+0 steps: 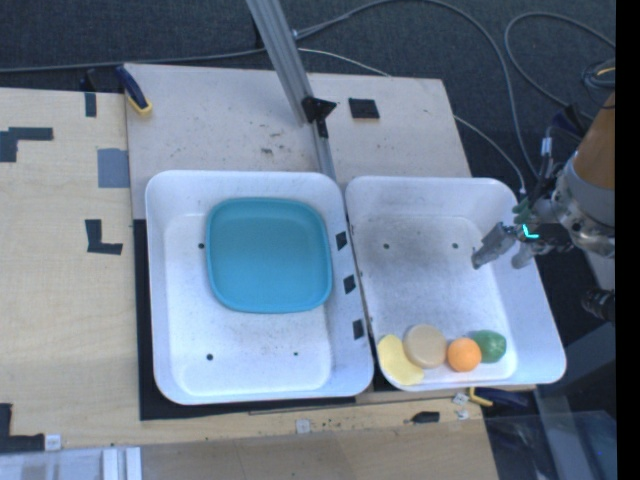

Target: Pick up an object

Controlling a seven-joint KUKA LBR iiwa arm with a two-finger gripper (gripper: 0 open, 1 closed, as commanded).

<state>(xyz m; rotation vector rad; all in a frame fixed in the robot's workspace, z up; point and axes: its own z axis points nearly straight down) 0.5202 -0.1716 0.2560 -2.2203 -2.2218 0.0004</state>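
Observation:
Along the front wall of the right bin (400, 208) lie a yellow piece (397, 360), a tan round piece (425, 345), an orange ball (463, 355) and a green piece (489, 345), packed close together. My gripper (506, 248) hangs over the right bin's right rim, well behind those objects. Its two grey fingers (490, 245) stand apart with nothing between them, so it is open.
A blue square plate (268, 254) lies in the left bin (170, 298). A slanted metal bar (290, 63) runs from the top down to the gap between the bins. Cables trail on the dark floor at the back right.

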